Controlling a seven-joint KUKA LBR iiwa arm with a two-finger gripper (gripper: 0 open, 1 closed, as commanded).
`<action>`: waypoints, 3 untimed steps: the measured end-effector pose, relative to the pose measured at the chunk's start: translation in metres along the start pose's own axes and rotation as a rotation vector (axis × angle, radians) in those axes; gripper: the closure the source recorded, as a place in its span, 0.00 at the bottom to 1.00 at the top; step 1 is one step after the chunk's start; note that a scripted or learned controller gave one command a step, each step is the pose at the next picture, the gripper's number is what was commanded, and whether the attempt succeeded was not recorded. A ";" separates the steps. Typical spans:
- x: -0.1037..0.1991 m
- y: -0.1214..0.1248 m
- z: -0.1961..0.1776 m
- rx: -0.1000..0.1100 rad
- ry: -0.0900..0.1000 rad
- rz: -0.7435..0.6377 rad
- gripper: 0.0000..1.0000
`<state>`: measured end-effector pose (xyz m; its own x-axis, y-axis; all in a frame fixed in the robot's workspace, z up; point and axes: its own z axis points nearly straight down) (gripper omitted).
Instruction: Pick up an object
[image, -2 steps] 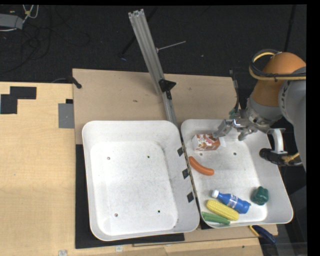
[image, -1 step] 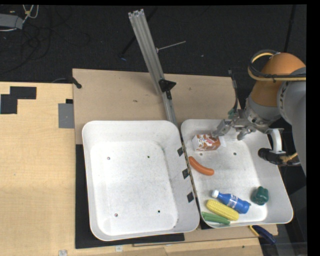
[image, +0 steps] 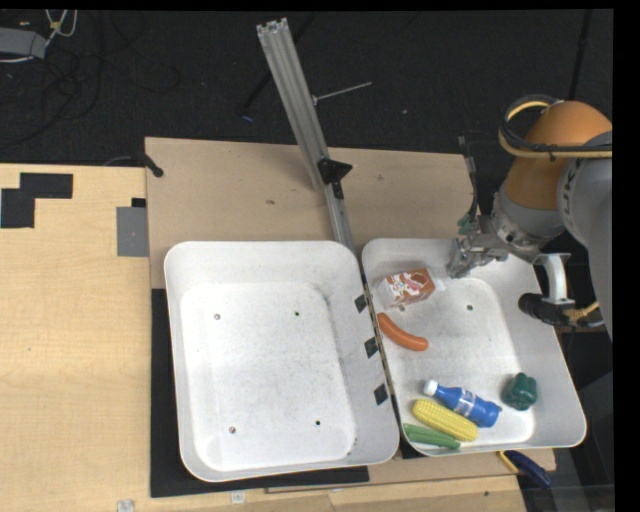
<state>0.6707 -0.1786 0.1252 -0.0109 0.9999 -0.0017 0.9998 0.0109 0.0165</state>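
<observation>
- The gripper (image: 466, 258) hovers at the right bin's (image: 545, 365) 12 o'clock rim; I cannot tell how wide it stands or whether it has anything.
- A wrapped snack packet (image: 408, 286) lies nearest, at its 8 o'clock.
- A sausage (image: 402, 334) lies just below the packet.
- Blue bottle (image: 463, 401), corn cob (image: 444, 419), green pod (image: 431, 437) and dark green toy (image: 520, 391) crowd the 6 o'clock edge.
- The left bin (image: 265, 355) sits at 9 o'clock.

arm (image: 590, 200): grey | band: orange, above wrist | gripper (image: 466, 252): grey metal
</observation>
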 end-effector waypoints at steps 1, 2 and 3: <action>-0.009 -0.001 -0.053 0.013 0.000 0.008 1.00; -0.010 0.001 -0.103 0.012 0.000 0.004 1.00; 0.036 -0.017 -0.093 0.021 0.004 0.007 1.00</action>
<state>0.6522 -0.1422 0.2182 -0.0042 1.0000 0.0021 1.0000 0.0042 -0.0044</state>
